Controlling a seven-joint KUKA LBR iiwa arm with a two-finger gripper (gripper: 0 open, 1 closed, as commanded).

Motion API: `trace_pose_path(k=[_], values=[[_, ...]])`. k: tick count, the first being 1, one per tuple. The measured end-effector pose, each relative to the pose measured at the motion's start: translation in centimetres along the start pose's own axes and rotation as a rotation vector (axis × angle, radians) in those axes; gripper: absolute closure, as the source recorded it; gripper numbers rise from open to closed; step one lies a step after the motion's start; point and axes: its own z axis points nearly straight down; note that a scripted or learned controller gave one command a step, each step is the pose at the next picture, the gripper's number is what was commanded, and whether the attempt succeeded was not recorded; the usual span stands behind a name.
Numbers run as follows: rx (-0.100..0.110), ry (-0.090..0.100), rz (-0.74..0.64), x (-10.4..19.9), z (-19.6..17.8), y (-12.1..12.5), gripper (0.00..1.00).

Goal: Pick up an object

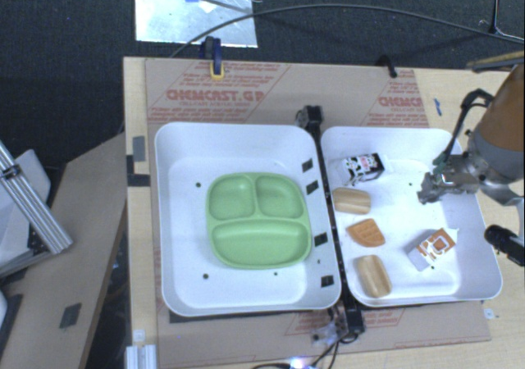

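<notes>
All places here are reckoned from the right bin (472,281), whose near wall faces the camera. Nearest that wall lies a tan bread roll (373,275), likely light and a little soft, best taken across its short width; to its right and a little farther in sits a small box (431,248) with orange and white faces, probably stiff and light, its flat sides offering the surest hold, though it stands tilted. Farther in, towards the bin's middle, rests an orange wedge (366,233), low and flat, which may slip from a pinch; beyond it a pale roll (351,200) lies close to the bin's left wall; farthest, near the back wall, a black-and-white carton (362,166), stiff by the look of it. The gripper (436,185) hangs over the bin's right half, above bare floor, well apart from every piece; whether its fingers are spread or closed I cannot tell, and nothing shows between them. The arm (500,134) reaches in from the right, its wrist bent downwards. The left bin (176,220) carries a green tray (258,220).
</notes>
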Motion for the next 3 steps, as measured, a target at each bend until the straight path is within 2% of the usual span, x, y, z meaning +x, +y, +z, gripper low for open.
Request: trace_pose_path(k=[1,2,3], values=[[0.000,0.000,-0.001,0.9,-5.2,0.7,1.00],[0.004,0.003,-0.006,6.7,-5.1,1.6,1.00],[0.005,0.003,-0.005,11.7,-5.4,1.3,1.00]])
